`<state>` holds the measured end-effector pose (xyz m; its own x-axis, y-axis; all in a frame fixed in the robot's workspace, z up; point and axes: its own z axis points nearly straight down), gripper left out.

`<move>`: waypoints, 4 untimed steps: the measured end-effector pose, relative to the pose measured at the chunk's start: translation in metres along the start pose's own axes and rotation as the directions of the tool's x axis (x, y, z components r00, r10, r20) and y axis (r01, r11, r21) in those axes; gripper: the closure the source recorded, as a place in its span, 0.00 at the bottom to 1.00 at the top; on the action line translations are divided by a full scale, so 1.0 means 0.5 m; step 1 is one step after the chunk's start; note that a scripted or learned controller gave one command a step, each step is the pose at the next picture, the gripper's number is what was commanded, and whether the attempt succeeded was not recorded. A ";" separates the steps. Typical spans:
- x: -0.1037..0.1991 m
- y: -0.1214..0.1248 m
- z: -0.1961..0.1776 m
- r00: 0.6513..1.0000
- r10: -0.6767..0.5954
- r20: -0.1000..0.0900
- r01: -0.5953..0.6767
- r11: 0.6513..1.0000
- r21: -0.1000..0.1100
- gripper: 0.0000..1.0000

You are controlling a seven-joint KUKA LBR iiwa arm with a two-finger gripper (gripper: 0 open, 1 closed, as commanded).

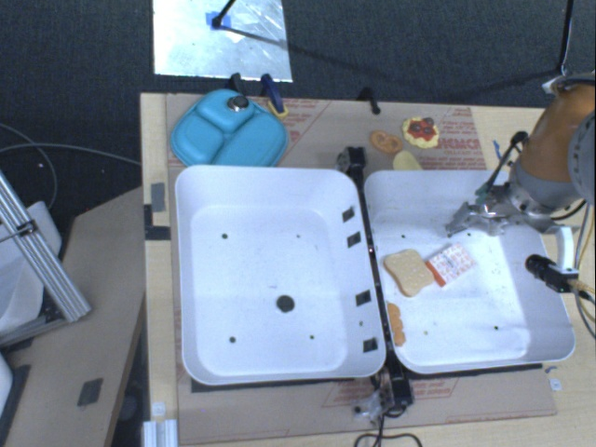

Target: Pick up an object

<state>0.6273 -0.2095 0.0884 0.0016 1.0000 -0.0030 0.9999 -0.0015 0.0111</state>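
In the right bin (521, 343), near its left-centre, lie a tan bread-slice toy (407, 271) and a small red-and-white packet (451, 264), touching or nearly so. The slice's rounded end points lower-left; the packet's long axis runs lower-left to upper-right. A small orange piece (396, 324) lies at the bin's left wall, below the slice. The tool (470, 215) hangs above and right of the packet, near it but apart, nothing between its fingers; fingers spread moderately, pointing left. The arm (559, 152) enters from the right, orange band above the wrist, leaning down over the bin's upper right. Left bin (214, 343) holds one dark disc (285, 304). Behind the bins, a blue tray (230, 131) and three small food toys (406, 142) on the tabletop (317, 124).
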 end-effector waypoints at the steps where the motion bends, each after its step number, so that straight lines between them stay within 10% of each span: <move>1: 0.105 -0.070 -0.001 1.000 -0.008 0.002 0.008 1.000 -0.001 0.00; 2: 0.001 0.021 -0.009 1.000 -0.003 0.001 0.003 1.000 0.002 0.00; 3: 0.079 -0.088 -0.002 1.000 -0.004 0.003 0.004 1.000 -0.002 0.00; 4: 0.159 0.025 0.003 1.000 -0.010 -0.001 0.010 1.000 0.002 0.00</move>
<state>0.6398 -0.1303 0.0868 -0.0083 1.0000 -0.0019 0.9999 0.0083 0.0094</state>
